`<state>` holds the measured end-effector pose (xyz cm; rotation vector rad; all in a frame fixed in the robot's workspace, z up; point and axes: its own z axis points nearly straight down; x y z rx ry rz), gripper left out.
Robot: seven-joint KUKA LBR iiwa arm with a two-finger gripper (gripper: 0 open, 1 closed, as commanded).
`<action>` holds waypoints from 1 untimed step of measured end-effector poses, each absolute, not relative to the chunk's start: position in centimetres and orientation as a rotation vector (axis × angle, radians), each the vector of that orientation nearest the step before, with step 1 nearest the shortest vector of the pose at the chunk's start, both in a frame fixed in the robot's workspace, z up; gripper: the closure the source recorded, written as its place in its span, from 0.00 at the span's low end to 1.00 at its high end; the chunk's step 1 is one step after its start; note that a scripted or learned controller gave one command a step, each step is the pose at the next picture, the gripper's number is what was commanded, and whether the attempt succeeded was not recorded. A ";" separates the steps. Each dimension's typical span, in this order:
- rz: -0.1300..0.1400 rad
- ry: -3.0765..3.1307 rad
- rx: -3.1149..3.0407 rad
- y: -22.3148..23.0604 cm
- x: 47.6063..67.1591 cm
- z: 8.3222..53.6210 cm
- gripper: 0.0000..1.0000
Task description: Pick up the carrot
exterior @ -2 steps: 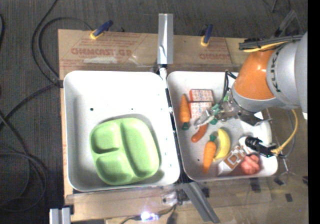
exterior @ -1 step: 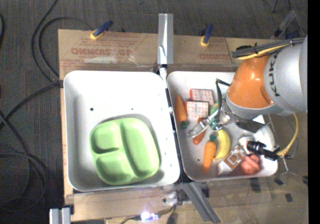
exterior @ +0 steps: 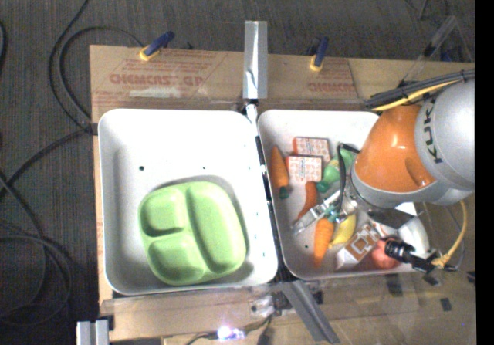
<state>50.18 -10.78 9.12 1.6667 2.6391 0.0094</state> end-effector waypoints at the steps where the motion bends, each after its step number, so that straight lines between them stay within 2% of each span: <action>1: 0.001 2.723 1.567 -8.8 50.4 18.3 0.00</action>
